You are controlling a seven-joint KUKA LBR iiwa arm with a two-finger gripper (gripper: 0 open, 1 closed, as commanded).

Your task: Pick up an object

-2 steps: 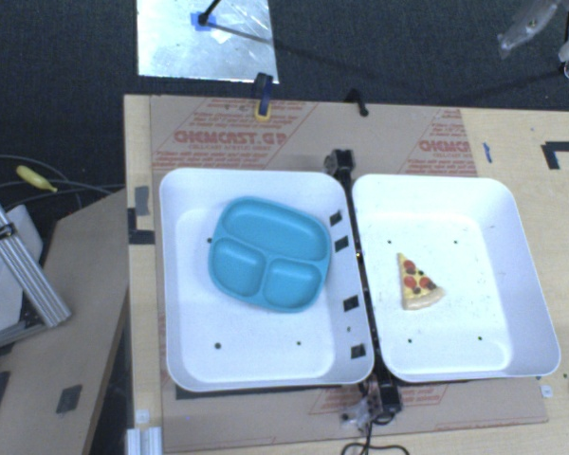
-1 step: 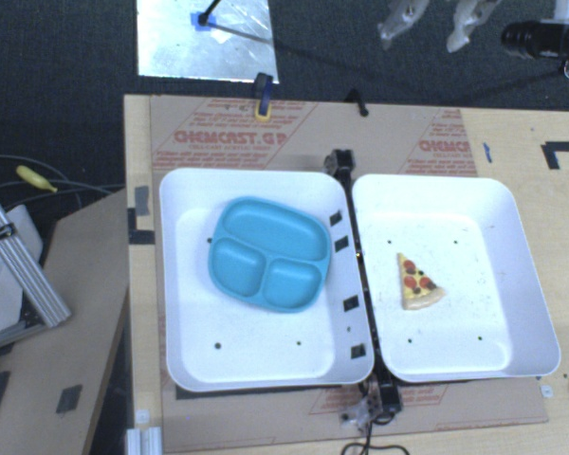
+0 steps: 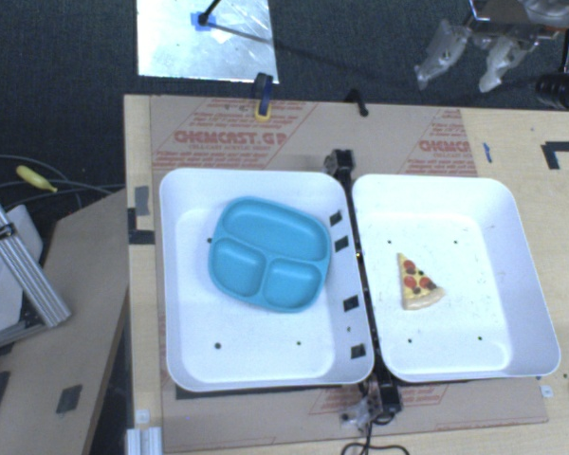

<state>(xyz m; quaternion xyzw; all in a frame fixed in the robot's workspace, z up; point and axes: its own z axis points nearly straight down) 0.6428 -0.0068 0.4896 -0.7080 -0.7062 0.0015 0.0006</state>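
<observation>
Nearest you, at the bottom edge of the bench [image 3: 266, 415], a small tangle of wires [image 3: 375, 413] sits just below the seam where the two white bins meet. Look at the right bin [image 3: 512, 349] and you find the task's thing, a toy pizza slice [image 3: 417, 281], lying flat on the floor of the bin, left of its middle, its point facing the far wall and its crust toward you, apart from every wall. In the left bin [image 3: 185, 349] you see a blue divided plate [image 3: 268, 253] with three compartments, resting near the centre and slightly turned, touching no wall. Black clips [image 3: 346, 273] run along the seam between the two bins. Beyond the bins, the brown cardboard sheet [image 3: 229, 136] shows red printed lettering, and a small yellow and blue clamp [image 3: 263, 98] sits at its far edge. Farther still, a shiny silver panel [image 3: 204, 27] lies on the dark carpet [image 3: 57, 64]. At the top right you see the gripper [image 3: 463, 64] hanging over the carpet, well beyond the right bin and well apart from the pizza slice; its two pale fingers [image 3: 438, 53] stand spread with a plain gap between them and nothing in it.
</observation>
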